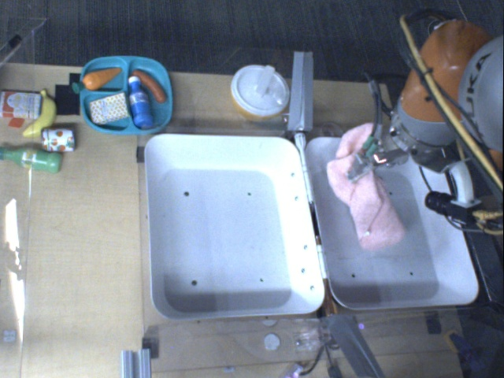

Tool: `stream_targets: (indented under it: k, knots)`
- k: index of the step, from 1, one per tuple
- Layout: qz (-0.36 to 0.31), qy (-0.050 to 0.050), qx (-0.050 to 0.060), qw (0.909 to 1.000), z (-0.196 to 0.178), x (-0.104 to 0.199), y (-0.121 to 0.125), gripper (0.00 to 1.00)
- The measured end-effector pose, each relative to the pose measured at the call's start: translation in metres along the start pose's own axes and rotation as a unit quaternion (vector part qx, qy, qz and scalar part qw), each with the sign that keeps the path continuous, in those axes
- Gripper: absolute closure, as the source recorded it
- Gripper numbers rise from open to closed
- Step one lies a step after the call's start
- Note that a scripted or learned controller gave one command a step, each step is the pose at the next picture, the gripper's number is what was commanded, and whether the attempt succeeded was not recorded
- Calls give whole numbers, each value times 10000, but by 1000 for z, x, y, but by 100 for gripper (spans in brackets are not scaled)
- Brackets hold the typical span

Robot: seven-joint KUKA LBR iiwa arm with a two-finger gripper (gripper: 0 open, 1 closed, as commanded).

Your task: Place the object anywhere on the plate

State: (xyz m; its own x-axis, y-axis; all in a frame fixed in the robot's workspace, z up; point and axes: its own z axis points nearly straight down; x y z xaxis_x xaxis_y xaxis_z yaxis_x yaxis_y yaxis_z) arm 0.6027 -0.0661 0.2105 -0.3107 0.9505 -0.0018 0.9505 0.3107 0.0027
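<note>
The pink cloth (366,199) lies crumpled in the right bin (441,290), its long axis running from 11 to 5 o'clock. The jaws (364,162) sit at its upper end, seemingly pinching a fold — I judge it gripped. The blue plate (161,93) lies far off at 10 o'clock on the table (71,274), past the left bin (228,290).

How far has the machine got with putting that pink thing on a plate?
Nothing looks placed yet: the crumpled pink cloth lies in the right-hand white bin. In hand: the two-finger gripper is down at the cloth's upper end, grip unclear. Left: lifting it and setting it on a plate.
</note>
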Motion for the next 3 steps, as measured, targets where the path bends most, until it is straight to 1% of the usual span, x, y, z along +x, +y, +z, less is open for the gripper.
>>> stream_targets:
  k: [1,2,3]
  knots:
    - [-42,2,1,10000,-13,1,2,100]
    - [-2040,12,4,9790,-4,51,1,100]
    - [-3961,7,-10,9182,-17,101,0,100]
